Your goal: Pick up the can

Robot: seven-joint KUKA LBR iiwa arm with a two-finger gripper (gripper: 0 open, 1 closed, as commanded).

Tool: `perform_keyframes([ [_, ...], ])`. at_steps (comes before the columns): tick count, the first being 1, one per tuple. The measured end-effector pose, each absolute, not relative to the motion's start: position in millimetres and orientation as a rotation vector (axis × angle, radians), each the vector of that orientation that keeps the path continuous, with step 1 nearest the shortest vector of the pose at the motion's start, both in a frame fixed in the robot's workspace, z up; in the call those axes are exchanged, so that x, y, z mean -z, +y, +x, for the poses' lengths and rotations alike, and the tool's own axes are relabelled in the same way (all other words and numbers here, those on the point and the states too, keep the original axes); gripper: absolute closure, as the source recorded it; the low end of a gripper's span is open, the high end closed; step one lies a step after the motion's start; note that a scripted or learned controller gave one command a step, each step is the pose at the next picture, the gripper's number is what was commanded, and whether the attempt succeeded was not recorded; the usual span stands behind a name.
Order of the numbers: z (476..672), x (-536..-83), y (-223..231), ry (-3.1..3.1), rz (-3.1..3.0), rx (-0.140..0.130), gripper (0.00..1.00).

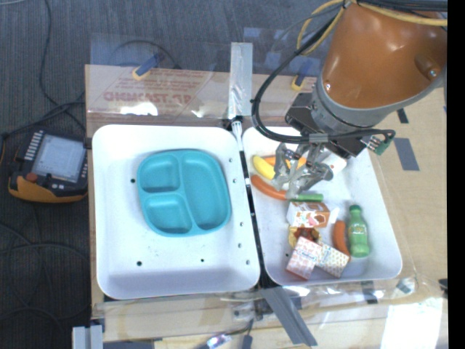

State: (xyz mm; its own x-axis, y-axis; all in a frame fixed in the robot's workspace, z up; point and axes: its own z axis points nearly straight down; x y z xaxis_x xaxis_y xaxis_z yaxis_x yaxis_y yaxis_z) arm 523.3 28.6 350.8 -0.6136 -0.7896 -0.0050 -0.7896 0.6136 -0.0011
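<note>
Fingers [301, 171] over right bin [385, 264] nr banana [263, 166]; spread/pinched—can't tell.

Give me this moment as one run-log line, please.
hand: low in right bin, above banana | can: not identified | bottle: lying, untouched | tray: in left bin
</note>
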Motion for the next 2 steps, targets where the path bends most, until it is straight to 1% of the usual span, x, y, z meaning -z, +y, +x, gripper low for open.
perform_keyframes([
  [1,522.9,-309,56,2.464,-1.944,-0.004,1.0],
  [2,485.0,-435,61,2.115,-2.314,-0.002,1.0],
])
